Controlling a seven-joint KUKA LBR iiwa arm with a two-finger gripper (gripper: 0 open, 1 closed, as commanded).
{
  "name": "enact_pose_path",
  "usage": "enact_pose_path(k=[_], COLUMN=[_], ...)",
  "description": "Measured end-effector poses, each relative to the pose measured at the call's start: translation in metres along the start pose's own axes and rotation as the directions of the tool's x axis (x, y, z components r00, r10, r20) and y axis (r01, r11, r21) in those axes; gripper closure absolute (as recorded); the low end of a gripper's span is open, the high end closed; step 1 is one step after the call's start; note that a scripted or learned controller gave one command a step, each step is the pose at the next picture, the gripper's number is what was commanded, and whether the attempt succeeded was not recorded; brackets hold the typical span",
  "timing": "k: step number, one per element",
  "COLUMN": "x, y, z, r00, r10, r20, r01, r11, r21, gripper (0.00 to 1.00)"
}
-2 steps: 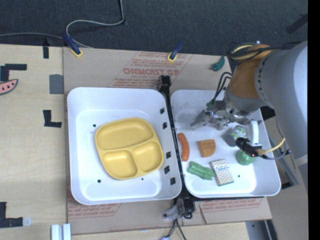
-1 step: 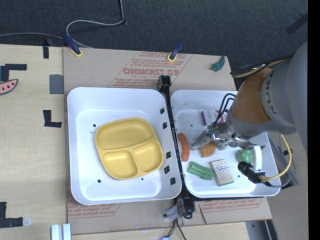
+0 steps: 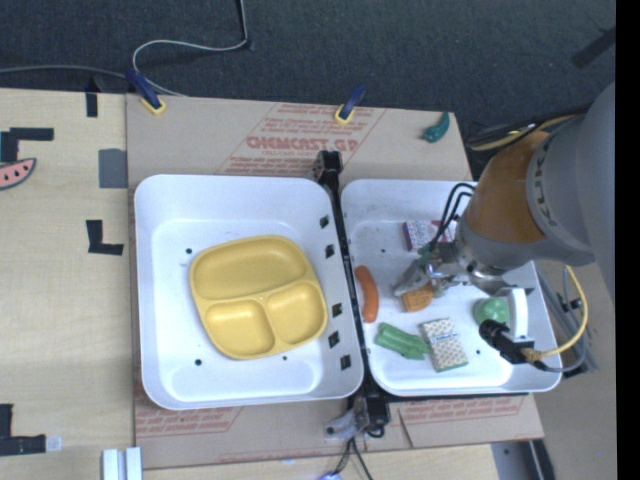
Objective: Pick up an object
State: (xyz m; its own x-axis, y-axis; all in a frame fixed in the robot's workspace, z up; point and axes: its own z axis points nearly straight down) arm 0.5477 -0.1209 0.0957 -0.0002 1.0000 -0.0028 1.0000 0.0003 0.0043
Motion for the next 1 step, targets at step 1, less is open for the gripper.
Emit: enact_pose_path(k=[1], x=[0.0564], y=[-0.0531], z=[-0.1125], r00=[1.0], r10=[-0.002], r20=[-0.003], r01=[0.002], r11=[1.0], r21=[0.005], gripper=[1.0])
